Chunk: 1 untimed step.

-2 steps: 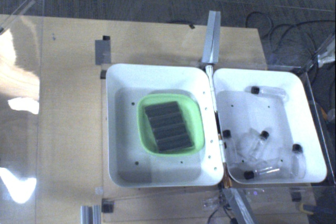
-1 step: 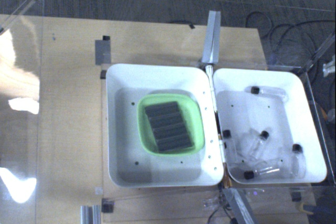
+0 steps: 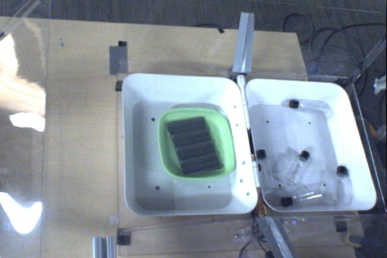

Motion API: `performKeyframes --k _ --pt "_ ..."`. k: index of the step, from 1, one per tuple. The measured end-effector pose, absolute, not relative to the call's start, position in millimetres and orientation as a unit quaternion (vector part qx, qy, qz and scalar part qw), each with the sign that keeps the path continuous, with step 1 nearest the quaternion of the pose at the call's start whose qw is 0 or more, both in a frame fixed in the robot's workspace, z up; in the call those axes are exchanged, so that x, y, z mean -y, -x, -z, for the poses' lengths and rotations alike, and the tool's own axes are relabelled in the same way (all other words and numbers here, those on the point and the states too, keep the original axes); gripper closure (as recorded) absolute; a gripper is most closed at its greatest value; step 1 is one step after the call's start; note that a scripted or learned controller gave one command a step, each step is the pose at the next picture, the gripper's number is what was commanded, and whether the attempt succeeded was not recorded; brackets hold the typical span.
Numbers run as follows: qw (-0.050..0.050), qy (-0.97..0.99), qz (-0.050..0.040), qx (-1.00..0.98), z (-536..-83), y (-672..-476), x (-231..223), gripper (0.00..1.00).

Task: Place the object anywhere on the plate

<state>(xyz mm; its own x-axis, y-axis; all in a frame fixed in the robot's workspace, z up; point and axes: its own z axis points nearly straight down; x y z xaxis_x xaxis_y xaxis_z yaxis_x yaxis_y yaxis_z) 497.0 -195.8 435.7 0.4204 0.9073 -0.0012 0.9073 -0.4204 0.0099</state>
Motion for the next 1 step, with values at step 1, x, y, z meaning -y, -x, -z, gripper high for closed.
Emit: performKeyframes --k 1 --pt "0.004 -0.878 -0.0026 -0.479 -435.8 -492.1 196.8 0.00"
